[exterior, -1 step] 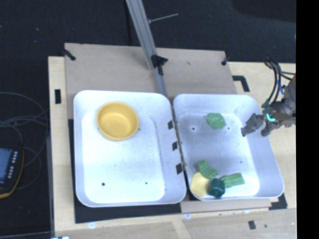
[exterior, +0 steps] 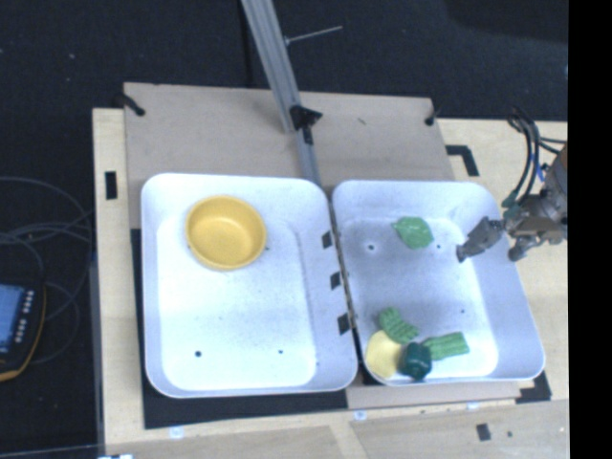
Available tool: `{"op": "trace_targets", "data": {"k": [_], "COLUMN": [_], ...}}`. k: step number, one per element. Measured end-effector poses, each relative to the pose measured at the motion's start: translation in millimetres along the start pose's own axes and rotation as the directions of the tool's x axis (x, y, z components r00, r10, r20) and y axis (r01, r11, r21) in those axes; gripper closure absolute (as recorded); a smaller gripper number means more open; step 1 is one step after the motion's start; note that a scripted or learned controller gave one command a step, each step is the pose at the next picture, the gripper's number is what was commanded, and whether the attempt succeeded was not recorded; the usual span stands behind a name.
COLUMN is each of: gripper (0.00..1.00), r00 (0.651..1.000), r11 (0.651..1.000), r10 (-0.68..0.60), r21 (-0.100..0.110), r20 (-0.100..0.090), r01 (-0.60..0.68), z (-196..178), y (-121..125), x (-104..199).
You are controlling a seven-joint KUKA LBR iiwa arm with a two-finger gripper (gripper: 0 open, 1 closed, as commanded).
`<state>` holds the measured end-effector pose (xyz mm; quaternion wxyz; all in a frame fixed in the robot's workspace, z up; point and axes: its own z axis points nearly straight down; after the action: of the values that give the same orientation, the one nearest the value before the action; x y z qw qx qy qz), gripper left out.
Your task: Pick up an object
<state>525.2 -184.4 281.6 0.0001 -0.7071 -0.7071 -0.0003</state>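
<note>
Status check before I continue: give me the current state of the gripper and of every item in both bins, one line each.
gripper: open, nothing between its fingers, at the right bin's right rim.
yellow bowl: upright in the left bin.
light green piece: lying alone in the right bin.
green block: lying beside the yellow object.
dark teal object: touching the green bar.
</note>
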Motion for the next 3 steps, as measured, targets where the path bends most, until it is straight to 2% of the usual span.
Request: {"op": "trace_targets", "data": {"k": [1, 3], "gripper": [0.00, 0.00], "r00": [1.000, 1.000], "r11": [1.000, 1.000], "r10": [0.001, 0.001], "r21": [0.003, 0.004], "r20": [0.001, 0.000], "r01": [-0.001, -0.001], "z": [43, 144], "y": [3, -16], "x": [-3, -2]}}
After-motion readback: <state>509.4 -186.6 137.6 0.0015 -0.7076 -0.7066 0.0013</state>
